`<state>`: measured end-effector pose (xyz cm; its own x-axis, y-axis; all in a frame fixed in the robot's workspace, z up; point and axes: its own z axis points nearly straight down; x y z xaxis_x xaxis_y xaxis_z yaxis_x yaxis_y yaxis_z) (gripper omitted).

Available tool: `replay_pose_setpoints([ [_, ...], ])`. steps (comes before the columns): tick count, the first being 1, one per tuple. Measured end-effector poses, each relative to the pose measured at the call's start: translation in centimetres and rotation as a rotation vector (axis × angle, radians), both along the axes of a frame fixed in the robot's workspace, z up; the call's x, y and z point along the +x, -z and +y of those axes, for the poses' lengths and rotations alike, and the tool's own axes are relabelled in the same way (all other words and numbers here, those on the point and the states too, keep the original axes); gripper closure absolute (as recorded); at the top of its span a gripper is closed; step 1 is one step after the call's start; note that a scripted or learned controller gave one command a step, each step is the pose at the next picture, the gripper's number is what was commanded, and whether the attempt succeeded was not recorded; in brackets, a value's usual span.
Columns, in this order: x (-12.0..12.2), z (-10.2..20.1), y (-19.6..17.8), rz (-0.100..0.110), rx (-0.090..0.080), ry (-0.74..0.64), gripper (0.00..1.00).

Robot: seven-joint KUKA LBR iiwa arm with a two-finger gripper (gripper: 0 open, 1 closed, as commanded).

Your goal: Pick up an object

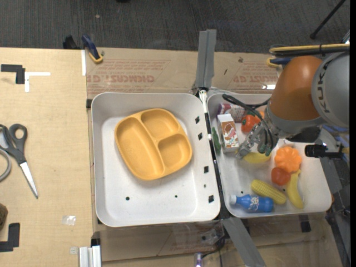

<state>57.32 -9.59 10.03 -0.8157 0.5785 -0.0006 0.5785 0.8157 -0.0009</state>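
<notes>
In the right bin (317, 204), my gripper (258, 143) hangs low from the grey and orange arm. It is just above a yellow piece (255, 158) and beside a small white carton (228, 134). Right of it lie an orange pumpkin (287, 157) and a red tomato (280, 176). A corn cob (268, 191), a banana (294, 191) and a blue bottle (253, 203) lie toward the bin's front. A red-orange toy (251, 121) sits behind the gripper, partly hidden by the arm.
The left bin (105, 166) holds a yellow divided plate (153, 143). A green item (216, 141) rests against the right bin's left wall. Scissors (19, 154) lie on the bench at far left.
</notes>
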Motion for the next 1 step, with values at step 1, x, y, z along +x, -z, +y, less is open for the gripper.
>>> replay_pose_setpoints([
  [1, -2.35, 11.4, -9.13, -0.001, 0.001, 0.154, 1.0],
])
